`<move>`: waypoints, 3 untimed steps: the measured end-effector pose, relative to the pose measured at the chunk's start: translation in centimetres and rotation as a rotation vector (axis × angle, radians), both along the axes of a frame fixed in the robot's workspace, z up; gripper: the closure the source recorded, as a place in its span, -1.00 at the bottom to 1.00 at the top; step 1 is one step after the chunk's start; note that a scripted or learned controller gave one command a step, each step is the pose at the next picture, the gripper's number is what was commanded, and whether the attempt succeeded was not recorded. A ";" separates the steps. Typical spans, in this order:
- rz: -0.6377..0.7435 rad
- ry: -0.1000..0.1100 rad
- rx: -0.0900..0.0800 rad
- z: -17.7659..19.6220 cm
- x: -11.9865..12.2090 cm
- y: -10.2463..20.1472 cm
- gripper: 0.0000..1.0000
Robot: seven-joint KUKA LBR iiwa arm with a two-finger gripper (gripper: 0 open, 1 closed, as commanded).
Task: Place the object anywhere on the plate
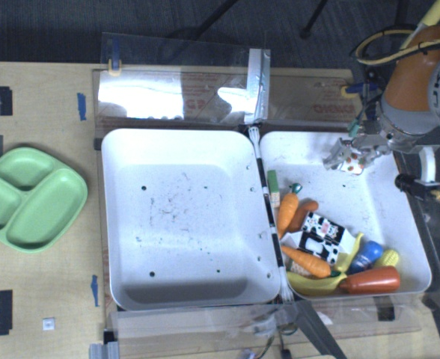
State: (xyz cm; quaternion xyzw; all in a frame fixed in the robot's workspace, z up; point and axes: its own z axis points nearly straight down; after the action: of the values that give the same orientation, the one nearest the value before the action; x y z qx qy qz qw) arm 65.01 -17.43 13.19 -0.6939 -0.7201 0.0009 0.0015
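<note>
Pincer: you see the pincer [352, 155] in the upper right of the frame, over the back of the right bin [418, 234]; whether it is released or clenched you cannot tell, though a small white-and-red piece [352, 167] sits right at its tip.
Step in hand: judge this as the pick, with nothing carried toward the plate yet.
Object: the candidates lie heaped in the lower part of the right bin, namely carrots [287, 209], a black-and-white box [323, 235], a banana [317, 284] and a red piece [371, 279].
Plate: the green plate [30, 197] rests on the worktop [40, 96] at far left, well apart from the arm.
Next move: you need a sure hold first, then a lift above the bin walls and a long traverse leftward.
Edges: mind the divider [266, 200] between the bins and the outer wall of the left bin [179, 215].
Open room: the left bin's floor gives you free passage; the plate's three wells all stand open.
</note>
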 end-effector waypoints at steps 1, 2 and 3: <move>0.221 -0.007 0.000 -3.9 -5.9 5.2 1.00; 0.321 -0.028 -0.006 -4.0 -13.2 7.7 1.00; 0.019 -0.001 -0.001 5.0 -15.0 15.5 1.00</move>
State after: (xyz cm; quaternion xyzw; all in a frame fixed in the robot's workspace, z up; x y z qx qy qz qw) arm 50.00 -1.90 18.20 -0.6871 -0.7265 0.0009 0.0007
